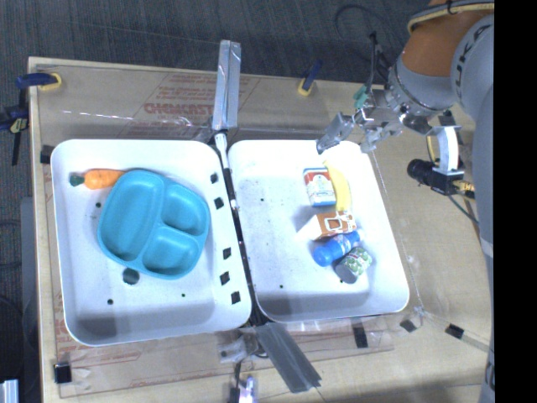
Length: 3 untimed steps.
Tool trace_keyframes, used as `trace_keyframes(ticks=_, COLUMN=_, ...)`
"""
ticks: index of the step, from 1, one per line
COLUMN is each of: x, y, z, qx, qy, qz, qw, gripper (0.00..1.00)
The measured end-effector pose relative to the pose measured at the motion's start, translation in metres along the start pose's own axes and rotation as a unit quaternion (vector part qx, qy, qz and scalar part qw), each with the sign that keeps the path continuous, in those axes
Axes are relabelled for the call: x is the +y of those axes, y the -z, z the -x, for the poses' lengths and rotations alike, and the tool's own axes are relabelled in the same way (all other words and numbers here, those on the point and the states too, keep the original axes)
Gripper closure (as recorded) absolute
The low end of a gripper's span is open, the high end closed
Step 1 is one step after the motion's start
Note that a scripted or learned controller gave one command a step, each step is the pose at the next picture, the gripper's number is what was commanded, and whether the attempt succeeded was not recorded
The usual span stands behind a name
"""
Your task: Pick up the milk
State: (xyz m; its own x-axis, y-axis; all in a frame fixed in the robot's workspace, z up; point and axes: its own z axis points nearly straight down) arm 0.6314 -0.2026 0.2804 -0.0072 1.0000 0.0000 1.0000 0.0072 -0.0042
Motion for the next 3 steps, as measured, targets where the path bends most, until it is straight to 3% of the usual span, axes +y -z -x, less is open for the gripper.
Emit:
trace_keyframes(ticks=1, x=0.006, y=-0.042, z=-0.024, qx=0.0, qy=0.015, qz=0.0, qw=0.9999, gripper=0.0)
trace_keyframes(ticks=2, x=-0.028, y=-0.189, z=-0.051, qx=0.0, qy=0.001, qz=0.001, qw=1.0, gripper=0.0)
trace_keyframes(ticks=3, x=-0.03, y=-0.185, z=-0.091, qx=-0.012, qy=0.101, qz=0.004, qw=0.9948, gripper=0.0)
